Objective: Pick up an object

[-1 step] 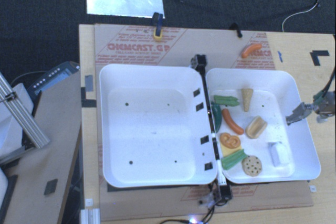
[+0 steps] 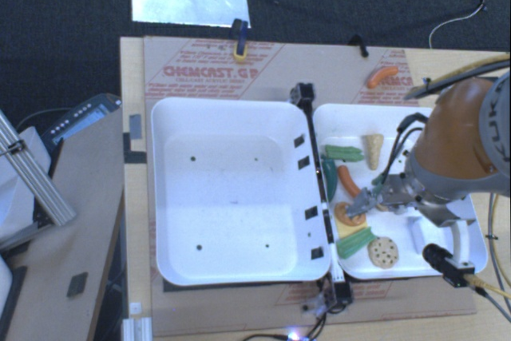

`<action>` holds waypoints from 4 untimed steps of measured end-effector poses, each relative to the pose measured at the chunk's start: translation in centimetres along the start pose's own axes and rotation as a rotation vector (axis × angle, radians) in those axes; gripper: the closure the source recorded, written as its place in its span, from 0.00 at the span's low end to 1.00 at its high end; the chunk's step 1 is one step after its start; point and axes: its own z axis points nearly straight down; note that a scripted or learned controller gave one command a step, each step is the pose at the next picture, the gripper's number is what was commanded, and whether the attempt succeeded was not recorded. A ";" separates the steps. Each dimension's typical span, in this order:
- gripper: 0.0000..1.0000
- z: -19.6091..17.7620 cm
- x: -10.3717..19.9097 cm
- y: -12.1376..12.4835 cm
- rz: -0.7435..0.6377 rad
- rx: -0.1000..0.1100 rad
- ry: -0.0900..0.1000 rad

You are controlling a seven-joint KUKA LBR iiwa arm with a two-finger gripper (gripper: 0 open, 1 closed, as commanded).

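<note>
Hovering just above the orange round piece [image 2: 348, 213] in the right bin [image 2: 399, 114], the pincer [image 2: 361, 202] is pointing left; whether it is clenched cannot be told.

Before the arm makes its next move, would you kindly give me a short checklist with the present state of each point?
1. Hand over the right white bin: ok.
2. Target near the fingertips, the round orange piece: ok.
3. Something held between the fingers: cannot tell.
4. Neighbours crowd the target, with the orange carrot-shaped piece above it and the green pod-shaped piece below it: not ok.
5. Round tan cookie with dark chips lies apart from the hand: ok.
</note>
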 end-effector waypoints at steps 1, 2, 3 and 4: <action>0.00 7.5 -3.5 1.7 0.014 -0.009 -0.003; 0.00 7.0 -1.3 6.4 0.009 -0.018 -0.013; 0.00 -3.2 5.5 8.7 0.004 -0.017 -0.006; 0.00 -2.6 14.0 10.0 0.003 -0.010 -0.006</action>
